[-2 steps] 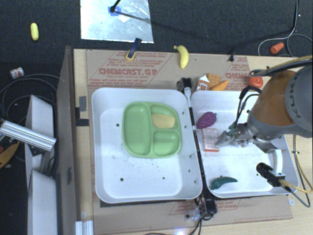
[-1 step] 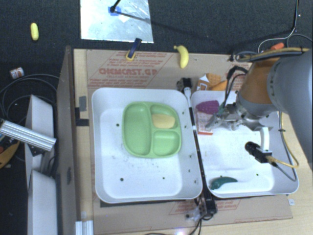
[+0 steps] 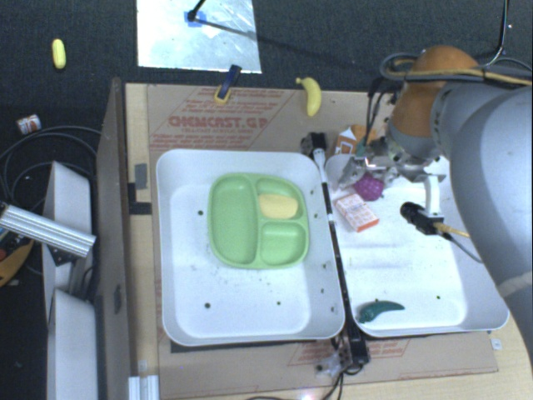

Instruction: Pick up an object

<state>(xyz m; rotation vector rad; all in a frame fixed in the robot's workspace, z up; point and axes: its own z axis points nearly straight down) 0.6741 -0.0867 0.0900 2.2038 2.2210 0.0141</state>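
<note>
Where bins (image 3: pixel 250 327) sit — cardboard (image 3: pixel 225 115), carpet (image 3: pixel 67 15)

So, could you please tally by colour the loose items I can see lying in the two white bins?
Green: 2, the divided plate and the teal-green piece
Yellow: 1, the item on the plate
Purple: 1, the object by the gripper
Orange and white: 1, the small box
Total: 5
</note>
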